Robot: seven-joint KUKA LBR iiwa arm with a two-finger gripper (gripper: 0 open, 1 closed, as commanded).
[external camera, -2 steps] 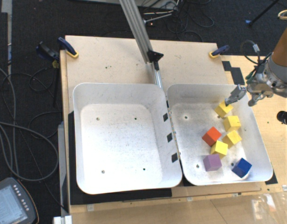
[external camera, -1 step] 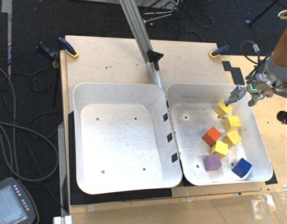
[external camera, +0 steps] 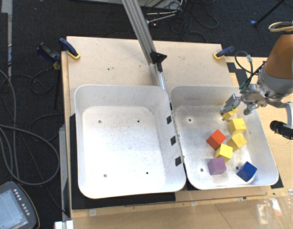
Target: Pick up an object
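White right bin (external camera: 261, 175) on my desk (external camera: 118, 61) holds the blocks; gripper (external camera: 234, 105) sits low at the cluster's top, apparently pinching a small yellow block (external camera: 228, 114). Risk I see: shallow corner grip slips, or fingers nudge the neighbouring yellow cube (external camera: 237, 125).

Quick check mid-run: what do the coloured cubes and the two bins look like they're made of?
Cubes, e.g. the orange cube and blue cube: probably painted wood or foam, going by the flat matte colour and crisp edges. Right bin and left bin: likely moulded plastic, with rounded corners and scuffed, speckled white surfaces.
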